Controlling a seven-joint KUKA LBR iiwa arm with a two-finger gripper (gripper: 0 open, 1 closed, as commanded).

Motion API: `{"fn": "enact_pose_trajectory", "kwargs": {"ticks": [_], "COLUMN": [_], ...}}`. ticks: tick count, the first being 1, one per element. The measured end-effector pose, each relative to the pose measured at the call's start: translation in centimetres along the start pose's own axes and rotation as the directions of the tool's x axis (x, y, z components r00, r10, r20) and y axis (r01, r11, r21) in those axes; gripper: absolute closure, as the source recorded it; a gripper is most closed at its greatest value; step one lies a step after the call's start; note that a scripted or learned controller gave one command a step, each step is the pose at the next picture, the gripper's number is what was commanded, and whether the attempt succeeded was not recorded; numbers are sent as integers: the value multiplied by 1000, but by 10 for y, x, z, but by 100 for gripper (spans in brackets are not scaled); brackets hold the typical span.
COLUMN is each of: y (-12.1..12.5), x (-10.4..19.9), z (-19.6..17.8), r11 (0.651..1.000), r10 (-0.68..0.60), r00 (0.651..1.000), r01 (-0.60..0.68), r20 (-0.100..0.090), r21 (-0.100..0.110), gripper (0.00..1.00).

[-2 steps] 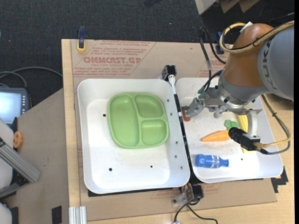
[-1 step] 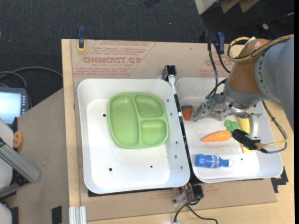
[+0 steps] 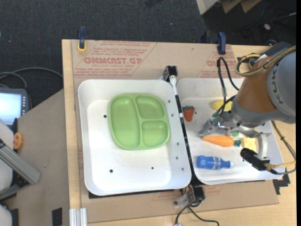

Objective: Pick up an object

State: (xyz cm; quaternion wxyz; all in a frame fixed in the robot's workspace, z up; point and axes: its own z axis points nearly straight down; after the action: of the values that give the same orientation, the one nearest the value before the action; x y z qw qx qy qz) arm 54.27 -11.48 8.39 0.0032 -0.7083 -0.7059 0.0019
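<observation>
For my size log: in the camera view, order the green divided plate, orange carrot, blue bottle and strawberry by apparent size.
1. green divided plate
2. and 3. blue bottle and orange carrot look alike in length, so I won't rank them.
4. strawberry

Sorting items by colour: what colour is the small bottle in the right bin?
Blue, with a lighter label; the bottle shows in the camera view.

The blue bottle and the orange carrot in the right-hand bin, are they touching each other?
Apart. The camera view shows a strip of bare white bin floor between the blue bottle and the orange carrot, which lies above it.
</observation>
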Motion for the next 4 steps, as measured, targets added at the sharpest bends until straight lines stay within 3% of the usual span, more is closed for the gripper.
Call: {"fn": "enact_pose_trajectory", "kwargs": {"ticks": [1,3,4], "y": [74,50,93], "x": [15,23,21], "z": [-2,-1,-2], "r11": [1000,1000,1000], "r10": [-8,-3,-5], "r00": [1000,1000,1000], "r01": [8,3,5], "r20": [3,0,4], "r21": [-14,-3,-13], "gripper": [0,0,0]}}
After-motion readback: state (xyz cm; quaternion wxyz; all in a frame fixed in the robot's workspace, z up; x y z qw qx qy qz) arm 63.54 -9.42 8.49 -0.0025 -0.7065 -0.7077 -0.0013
